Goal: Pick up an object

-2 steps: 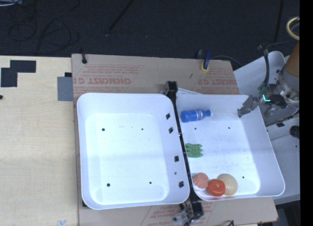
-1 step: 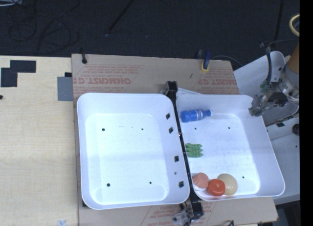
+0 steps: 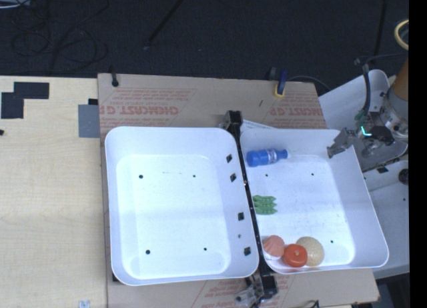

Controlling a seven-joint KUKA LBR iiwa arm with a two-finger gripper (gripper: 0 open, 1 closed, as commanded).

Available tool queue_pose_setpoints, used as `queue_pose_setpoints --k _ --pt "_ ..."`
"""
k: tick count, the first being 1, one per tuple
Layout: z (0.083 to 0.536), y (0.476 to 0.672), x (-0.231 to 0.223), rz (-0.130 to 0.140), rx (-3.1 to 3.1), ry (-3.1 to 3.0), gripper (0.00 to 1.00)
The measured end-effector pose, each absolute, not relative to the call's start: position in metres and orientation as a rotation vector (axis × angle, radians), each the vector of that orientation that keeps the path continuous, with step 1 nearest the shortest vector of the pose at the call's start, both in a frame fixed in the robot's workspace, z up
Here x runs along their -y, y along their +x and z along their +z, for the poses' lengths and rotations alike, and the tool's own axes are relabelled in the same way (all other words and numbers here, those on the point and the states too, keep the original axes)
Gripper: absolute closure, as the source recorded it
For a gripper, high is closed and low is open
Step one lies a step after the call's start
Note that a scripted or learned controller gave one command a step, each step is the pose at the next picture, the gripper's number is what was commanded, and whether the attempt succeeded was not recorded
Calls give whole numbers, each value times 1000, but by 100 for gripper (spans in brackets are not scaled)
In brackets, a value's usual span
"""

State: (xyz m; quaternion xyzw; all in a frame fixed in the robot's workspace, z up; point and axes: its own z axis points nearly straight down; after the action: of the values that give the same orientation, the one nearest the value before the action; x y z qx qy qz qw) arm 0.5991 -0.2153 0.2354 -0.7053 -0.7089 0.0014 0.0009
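The right bin holds a blue bottle lying on its side near the far left corner. A small green object rests by the bin's left wall. At the near edge sit a pink piece, a red round piece and a tan round piece, close together. My gripper hangs over the far right rim of the right bin, apart from all of the objects. Its fingers look spread with nothing between them.
The left bin lies beside the right one, with a black divider strip between them. Both rest on a cardboard sheet. A blue and yellow clamp stands at the cardboard's far edge.
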Motion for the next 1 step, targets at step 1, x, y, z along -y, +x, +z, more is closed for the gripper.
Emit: queue_pose_setpoints --k 1 --pt "245 599 216 4 2228 -2212 100"
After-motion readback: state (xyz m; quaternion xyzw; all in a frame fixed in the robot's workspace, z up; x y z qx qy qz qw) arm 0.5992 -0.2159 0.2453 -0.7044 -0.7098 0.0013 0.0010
